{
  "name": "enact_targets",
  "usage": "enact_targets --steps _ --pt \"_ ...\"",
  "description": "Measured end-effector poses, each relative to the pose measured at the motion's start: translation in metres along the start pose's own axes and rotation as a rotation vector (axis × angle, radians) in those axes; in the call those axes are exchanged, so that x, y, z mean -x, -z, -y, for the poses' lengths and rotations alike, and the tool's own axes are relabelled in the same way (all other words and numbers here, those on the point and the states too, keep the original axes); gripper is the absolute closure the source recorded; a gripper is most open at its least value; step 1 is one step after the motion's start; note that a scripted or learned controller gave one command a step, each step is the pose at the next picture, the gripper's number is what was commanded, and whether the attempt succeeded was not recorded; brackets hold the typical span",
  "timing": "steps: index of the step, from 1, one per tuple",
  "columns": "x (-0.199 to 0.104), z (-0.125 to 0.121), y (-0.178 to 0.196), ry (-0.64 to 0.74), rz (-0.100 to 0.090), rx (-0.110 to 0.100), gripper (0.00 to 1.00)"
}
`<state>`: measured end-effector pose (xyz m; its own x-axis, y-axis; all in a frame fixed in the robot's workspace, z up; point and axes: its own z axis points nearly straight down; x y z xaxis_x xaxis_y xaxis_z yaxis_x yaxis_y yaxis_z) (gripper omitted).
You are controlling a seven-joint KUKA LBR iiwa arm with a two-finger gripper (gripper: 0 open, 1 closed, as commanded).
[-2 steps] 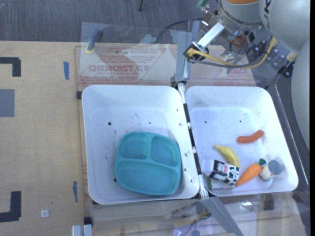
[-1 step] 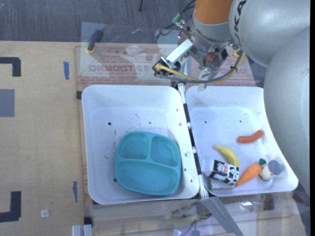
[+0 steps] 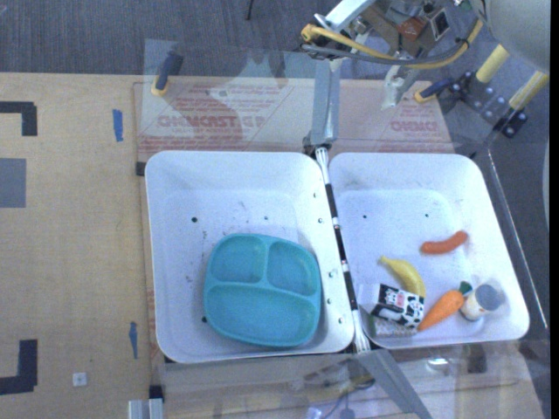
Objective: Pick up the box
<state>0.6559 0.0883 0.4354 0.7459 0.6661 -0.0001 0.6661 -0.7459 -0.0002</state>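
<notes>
The box is small, black and white, and lies near the front edge of the right bin. A yellow banana lies just behind it and an orange carrot just to its right. My gripper hangs beyond the far rim of the right bin, well above and away from the box, with the arm's wrist over it.
An orange sausage and a small round jar also lie in the right bin. A teal divided plate fills the front of the left bin. A grey post stands behind the divider between the bins.
</notes>
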Motion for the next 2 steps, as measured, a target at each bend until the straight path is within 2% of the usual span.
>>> enact_targets --steps 1,2 --pt "-0.018 0.021 -0.095 -0.141 0.0 -0.002 0.0" --pt "-0.036 0.08 -0.233 0.012 0.002 -0.003 0.0"
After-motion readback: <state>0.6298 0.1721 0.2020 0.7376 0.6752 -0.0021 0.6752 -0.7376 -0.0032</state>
